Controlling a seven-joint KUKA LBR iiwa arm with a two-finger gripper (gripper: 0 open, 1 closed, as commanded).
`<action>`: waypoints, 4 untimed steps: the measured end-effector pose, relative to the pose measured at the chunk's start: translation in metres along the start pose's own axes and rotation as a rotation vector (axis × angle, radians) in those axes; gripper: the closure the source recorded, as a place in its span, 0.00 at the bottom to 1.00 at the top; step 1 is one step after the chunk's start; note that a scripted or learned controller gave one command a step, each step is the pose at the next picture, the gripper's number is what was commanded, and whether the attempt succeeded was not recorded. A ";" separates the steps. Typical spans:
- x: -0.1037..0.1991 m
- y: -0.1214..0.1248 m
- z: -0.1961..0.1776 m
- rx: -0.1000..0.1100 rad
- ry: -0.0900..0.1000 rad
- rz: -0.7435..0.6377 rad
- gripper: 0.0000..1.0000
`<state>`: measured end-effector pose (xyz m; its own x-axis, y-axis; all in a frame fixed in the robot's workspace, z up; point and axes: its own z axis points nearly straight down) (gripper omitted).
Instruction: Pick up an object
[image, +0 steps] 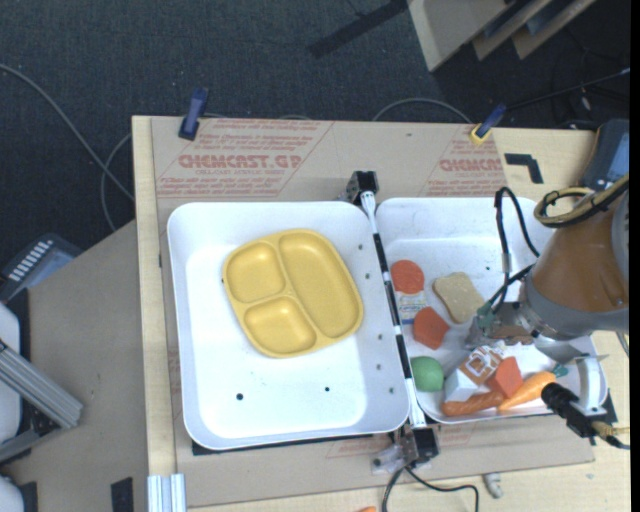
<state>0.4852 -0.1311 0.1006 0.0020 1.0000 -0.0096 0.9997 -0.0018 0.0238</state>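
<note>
The arm (580, 280) reached in from three o'clock and hung low over the right bin (440, 215), its gripper (497, 328) down among the toy food, presumably because that was where the pickable pieces lay. I could not tell what state the gripper was in. Just beneath it, toward six o'clock, sat a small patterned piece (481, 364); carrots (500, 397) lay beyond, a green ball (427, 373) at eight o'clock, bread (458, 295) at eleven. The yellow tray (291, 291) sat alone in the left bin (200, 300), well apart.
</note>
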 end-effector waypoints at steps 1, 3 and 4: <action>-0.019 0.002 -0.086 0.022 0.009 -0.001 1.00; -0.004 -0.006 -0.001 0.024 0.010 -0.001 0.00; -0.083 0.047 -0.024 0.023 0.008 -0.001 0.00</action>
<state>0.5310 -0.2139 0.1268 0.0008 1.0000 -0.0014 1.0000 -0.0008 0.0010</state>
